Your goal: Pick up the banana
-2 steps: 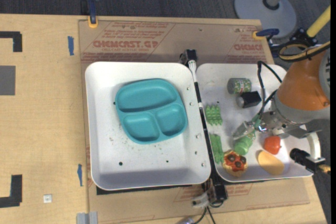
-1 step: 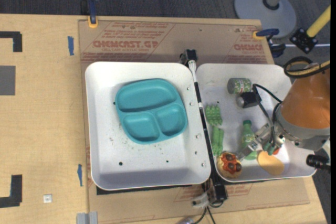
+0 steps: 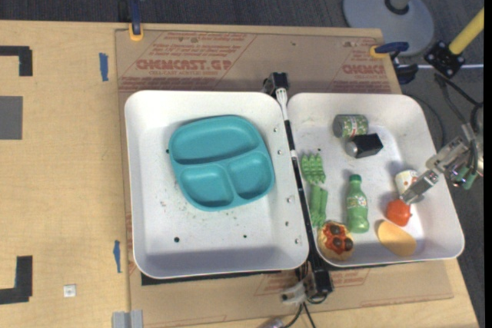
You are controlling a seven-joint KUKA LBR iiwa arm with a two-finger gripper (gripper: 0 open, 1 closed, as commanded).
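Whether my gripper (image 3: 416, 191) is spread or pressed together I cannot tell; its tip is small and blurred. It hangs to the right of the green bottle (image 3: 355, 203), over the right bin (image 3: 442, 242), and nothing shows between its tips.

Just below the gripper, right of the bottle, lies a red round thing (image 3: 398, 211); I cannot tell whether the gripper touches it. A small white thing (image 3: 404, 180) sits beside the gripper, up and right of the bottle.

What I take for the banana (image 3: 396, 239) is the yellow-orange piece down and right of the bottle, just below the red thing, near the bin's rim. Its shape is too vague to be sure.

Up from the bottle stand a green can (image 3: 350, 125) and a black block (image 3: 368, 144), close together. Left of the bottle lie 2 green pieces (image 3: 314, 170). Down and left of it is a red, yellow and dark lump (image 3: 336, 237). Far left of the bottle, the left bin (image 3: 142, 188) bears a teal divided plate (image 3: 221, 161).
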